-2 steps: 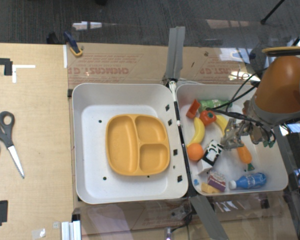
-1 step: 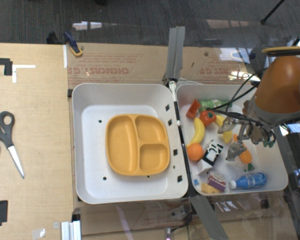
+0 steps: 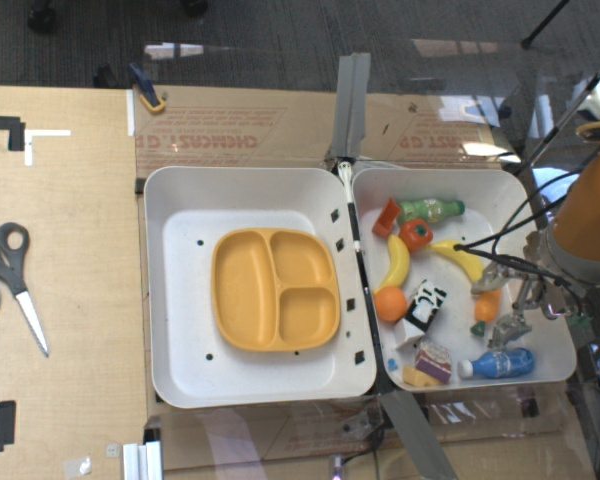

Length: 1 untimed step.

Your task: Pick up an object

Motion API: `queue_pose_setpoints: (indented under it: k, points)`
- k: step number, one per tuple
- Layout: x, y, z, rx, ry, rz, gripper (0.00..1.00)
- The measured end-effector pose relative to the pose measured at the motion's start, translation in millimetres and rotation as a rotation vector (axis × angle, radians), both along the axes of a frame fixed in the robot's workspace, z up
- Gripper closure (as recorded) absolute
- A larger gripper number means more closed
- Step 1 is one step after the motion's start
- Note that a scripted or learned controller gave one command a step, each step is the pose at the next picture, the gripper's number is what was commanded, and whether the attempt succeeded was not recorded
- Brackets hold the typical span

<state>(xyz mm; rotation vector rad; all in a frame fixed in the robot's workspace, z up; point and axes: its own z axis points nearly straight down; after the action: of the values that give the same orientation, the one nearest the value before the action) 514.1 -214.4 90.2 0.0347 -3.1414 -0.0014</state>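
Two white bins. One yellow divided plate. Two bananas, one orange, one green bottle, one blue bottle, one pair of scissors.

The bins look like smooth white plastic with a faint sheen. The yellow tray is matt plastic. The counter has a pale wood-grain finish, and brown printed cardboard lies behind the bins. The scissors have shiny metal blades and grey plastic handles. The blue bottle is glossy plastic. The pincer is bare dull metal.
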Motion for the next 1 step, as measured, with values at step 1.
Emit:
queue_pose_setpoints:
  k: [1]
  points:
    - [1.7,1.1,6.7,0.001,0.001,0.003,1.00]
